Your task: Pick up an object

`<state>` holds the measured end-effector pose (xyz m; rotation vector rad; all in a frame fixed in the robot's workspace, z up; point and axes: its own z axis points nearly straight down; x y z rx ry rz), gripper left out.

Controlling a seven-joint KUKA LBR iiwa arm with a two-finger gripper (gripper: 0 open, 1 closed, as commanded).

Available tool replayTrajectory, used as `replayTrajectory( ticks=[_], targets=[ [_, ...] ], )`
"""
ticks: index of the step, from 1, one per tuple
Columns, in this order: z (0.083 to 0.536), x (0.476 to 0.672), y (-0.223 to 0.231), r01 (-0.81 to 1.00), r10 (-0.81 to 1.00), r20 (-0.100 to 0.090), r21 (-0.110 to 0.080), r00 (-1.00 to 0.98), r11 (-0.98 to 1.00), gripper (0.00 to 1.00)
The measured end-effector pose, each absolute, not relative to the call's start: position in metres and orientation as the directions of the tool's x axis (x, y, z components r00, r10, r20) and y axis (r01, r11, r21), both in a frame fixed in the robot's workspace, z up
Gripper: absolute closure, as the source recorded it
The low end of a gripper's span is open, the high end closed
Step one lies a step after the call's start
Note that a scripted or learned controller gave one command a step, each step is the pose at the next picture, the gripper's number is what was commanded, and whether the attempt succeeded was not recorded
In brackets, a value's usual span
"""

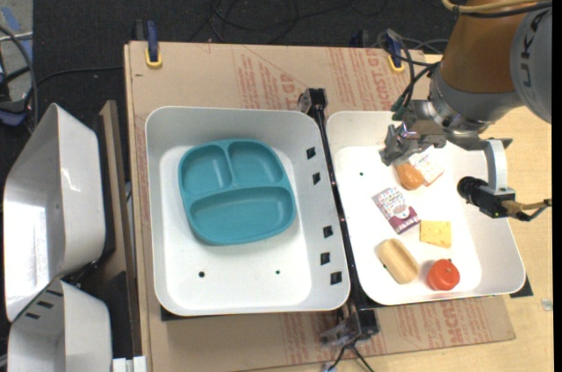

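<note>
My gripper (406, 153) hangs over the back of the right bin (360, 212), right above an orange object (413, 175) with a white label. Whether it touches that object is not visible. Further forward in the same bin lie a small purple and white packet (394, 209), a yellow cheese wedge (436, 233), a tan bread roll (397, 261) and a red tomato-like piece (443, 275).
The left bin (167, 265) holds a teal divided plate (236, 190). A black clamp (313, 100) sits where the two bins meet at the back. The arm's orange band (492, 19) looms over the right bin's far corner. Grey tubs (53, 212) stand left of the bench.
</note>
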<state>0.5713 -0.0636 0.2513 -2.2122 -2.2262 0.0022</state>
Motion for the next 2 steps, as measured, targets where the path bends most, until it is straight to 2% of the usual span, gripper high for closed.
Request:
replayTrajectory(
  ticks=[1, 2],
  targets=[
    [0.247, 0.544, -0.025, 1.0, 1.0, 0.001, -0.003, -0.006, 0.006, 1.0],
    [0.25, 0.528, 0.022, 1.0, 1.0, 0.002, -0.002, -0.008, 0.008, 1.0]
  ],
)
